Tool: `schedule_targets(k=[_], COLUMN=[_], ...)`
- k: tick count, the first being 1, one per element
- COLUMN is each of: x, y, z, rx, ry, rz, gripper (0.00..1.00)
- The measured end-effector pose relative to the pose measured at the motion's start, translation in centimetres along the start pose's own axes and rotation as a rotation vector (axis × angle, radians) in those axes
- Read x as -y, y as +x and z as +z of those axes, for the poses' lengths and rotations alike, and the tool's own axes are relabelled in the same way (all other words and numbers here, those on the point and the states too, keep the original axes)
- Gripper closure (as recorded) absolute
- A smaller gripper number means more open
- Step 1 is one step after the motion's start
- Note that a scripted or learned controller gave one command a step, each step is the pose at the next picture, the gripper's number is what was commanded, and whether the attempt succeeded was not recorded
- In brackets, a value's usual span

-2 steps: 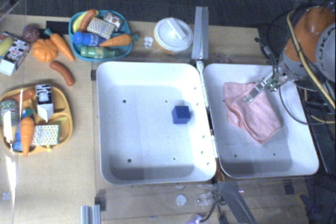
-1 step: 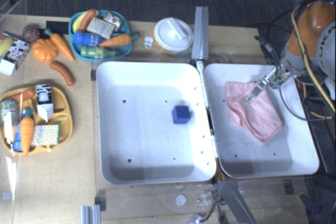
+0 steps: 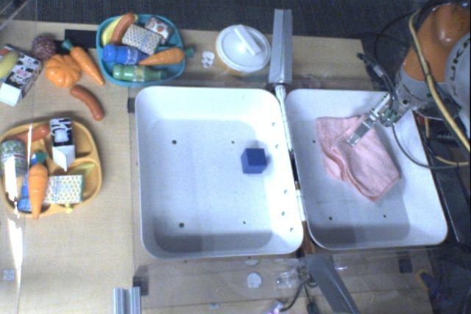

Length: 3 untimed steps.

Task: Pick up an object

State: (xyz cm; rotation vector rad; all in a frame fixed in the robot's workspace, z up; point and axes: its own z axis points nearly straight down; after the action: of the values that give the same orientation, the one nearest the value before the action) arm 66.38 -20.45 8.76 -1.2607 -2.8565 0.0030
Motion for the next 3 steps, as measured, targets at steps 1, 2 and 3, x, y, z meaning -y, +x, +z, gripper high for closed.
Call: schedule_targets(k=[1,2,3], x=[-2.5,-7.1,-1.0], y=[8.4,8.9,8.8], z=[-0.1,0.0,-0.1], rx=[0.026,0.022,0.024], ry=[-0.017,-0.007,-0.016], rz=[-0.143,-0.041,0.033], gripper=[0.00,0.00,0.00])
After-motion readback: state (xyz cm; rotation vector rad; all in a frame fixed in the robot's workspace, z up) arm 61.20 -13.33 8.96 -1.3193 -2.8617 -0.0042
